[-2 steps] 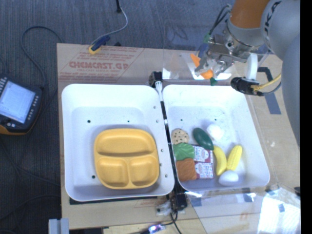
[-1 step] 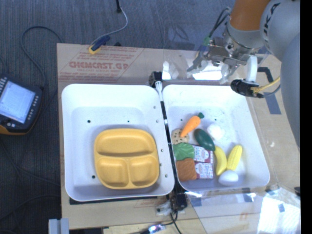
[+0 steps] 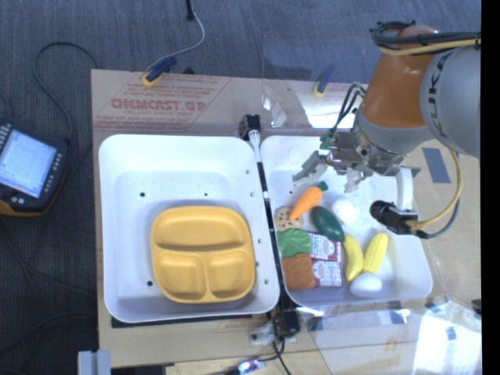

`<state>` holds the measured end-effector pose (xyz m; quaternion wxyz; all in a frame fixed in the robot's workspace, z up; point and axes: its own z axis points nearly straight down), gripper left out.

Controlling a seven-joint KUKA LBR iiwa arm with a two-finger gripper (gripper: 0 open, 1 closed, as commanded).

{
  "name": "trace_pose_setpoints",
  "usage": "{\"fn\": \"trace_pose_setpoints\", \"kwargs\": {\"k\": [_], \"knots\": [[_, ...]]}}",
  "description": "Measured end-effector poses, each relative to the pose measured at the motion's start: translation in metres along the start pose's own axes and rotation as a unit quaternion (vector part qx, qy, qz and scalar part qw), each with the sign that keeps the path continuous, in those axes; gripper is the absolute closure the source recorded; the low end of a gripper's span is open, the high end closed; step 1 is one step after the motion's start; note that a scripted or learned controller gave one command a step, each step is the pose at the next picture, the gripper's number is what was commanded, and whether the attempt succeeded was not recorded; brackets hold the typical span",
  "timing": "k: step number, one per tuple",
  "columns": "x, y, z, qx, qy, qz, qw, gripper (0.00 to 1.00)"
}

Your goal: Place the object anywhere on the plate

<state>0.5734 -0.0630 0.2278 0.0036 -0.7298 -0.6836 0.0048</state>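
A dark grey carpet lay around the cardboard-topped bench [image 3: 156, 108], whose sheet bore red lettering reading roughly "CHEMCAST GP". The yellow three-compartment plastic plate [image 3: 203, 253] sat in the left white bin [image 3: 125, 162], with nothing on it. The toy food lay in the right white bin [image 3: 418, 276]: an orange carrot [image 3: 306, 202], a dark green pepper-like piece [image 3: 329, 224], a yellow banana [image 3: 354, 257], a yellow corn cob [image 3: 376, 251]. The two-finger gripper [image 3: 334, 171] hovered above the carrot with its fingers spread wide, holding nothing. A good grasp probably meant descending squarely across the carrot's middle, clear of its neighbours.
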Motion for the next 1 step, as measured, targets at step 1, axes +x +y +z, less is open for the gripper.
{"fn": "trace_pose_setpoints", "kwargs": {"k": [1], "knots": [[0.0048, -0.0442, 0.0491, 0.000, 0.000, 0.067, 0.9978, 0.00]]}}
